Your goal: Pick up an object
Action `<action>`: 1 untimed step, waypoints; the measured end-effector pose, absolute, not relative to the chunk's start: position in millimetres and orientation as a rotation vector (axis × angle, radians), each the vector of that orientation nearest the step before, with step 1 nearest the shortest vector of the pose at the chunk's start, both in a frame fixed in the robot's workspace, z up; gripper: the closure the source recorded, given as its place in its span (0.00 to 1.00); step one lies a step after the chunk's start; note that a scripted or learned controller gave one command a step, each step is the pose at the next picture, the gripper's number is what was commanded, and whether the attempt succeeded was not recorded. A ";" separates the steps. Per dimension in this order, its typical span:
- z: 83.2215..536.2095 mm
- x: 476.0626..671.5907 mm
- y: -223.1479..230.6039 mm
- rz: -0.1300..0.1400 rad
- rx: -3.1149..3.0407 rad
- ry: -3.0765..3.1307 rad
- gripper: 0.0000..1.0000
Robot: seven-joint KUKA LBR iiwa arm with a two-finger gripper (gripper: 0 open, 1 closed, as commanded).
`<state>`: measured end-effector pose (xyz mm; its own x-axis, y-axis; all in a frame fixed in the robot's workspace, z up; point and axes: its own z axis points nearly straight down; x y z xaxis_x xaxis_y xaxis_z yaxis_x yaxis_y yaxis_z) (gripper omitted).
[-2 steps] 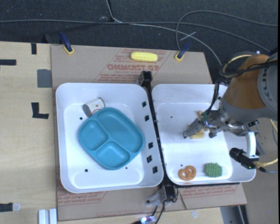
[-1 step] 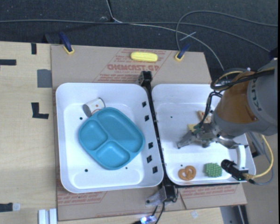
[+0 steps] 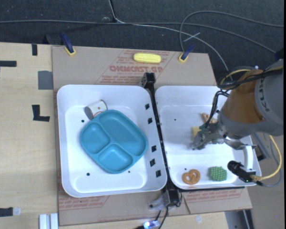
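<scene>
Red lettering on the cardboard (image 3: 133,68) under the bins appears to read "CHEMCAST GP". The arm (image 3: 250,106) reaches into the right bin (image 3: 181,97), its gripper (image 3: 200,141) low over small objects (image 3: 205,120) mid-bin; whether the claw is spread or pinching cannot be told. A pretzel (image 3: 191,177) and green ball (image 3: 218,173) lie near the front wall.

We see a pale wooden bench top (image 3: 19,142) marked with black tape pieces (image 3: 38,113) toward 9 o'clock. On it lies a brown printed cardboard sheet (image 3: 128,70) held by two blue-and-yellow clamps, one at 11 o'clock (image 3: 68,46) and one at 1 o'clock (image 3: 186,52). Between them, at 12 o'clock, rests a yellow oblong plastic piece (image 3: 147,57), touching the cardboard only. Beyond lies dark grey carpet (image 3: 47,8), crossed by thin cables (image 3: 112,11).
</scene>
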<state>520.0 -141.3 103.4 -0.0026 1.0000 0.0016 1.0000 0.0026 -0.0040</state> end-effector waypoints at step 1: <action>165.5 522.3 -145.0 -0.003 -2.223 -2.225 1.00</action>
<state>522.3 -145.0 165.5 -0.0011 1.0000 -0.0012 1.0000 0.0011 0.0035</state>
